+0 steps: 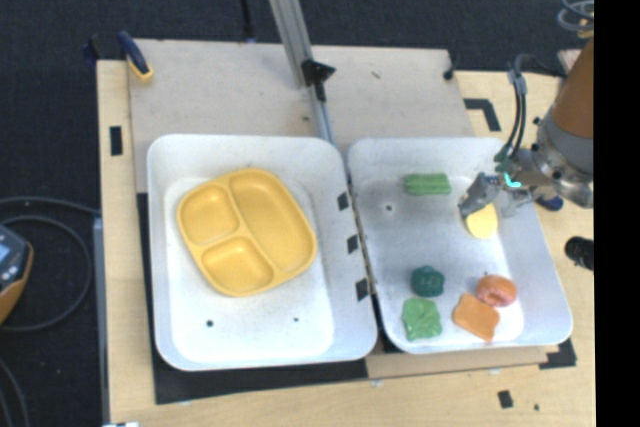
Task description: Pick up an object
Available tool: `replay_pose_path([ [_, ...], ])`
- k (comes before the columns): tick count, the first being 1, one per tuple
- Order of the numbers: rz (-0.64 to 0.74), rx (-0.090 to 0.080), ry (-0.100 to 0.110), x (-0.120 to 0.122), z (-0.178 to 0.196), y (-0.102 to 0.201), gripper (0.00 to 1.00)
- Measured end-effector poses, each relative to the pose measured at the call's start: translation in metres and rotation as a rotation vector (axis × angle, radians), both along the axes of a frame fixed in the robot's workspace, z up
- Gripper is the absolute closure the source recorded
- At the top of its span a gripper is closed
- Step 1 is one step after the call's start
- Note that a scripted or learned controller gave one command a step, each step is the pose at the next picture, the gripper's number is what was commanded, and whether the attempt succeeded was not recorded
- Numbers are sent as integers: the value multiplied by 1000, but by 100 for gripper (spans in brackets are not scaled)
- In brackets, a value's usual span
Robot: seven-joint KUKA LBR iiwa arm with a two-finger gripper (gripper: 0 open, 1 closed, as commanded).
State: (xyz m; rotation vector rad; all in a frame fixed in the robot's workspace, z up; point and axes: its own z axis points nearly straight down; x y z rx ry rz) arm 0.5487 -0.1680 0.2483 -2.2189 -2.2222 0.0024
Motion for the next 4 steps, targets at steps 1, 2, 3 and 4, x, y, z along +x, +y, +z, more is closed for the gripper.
replay_pose_path([
  [1, 1, -1, -3, 1, 1, 0, 0],
  [2, -2, 0, 2, -8, -51, -8, 0],
  [3, -1, 0, 2, -8, -114, -11, 0],
  [4, -3, -1, -5, -7, -147, -12, 0],
])
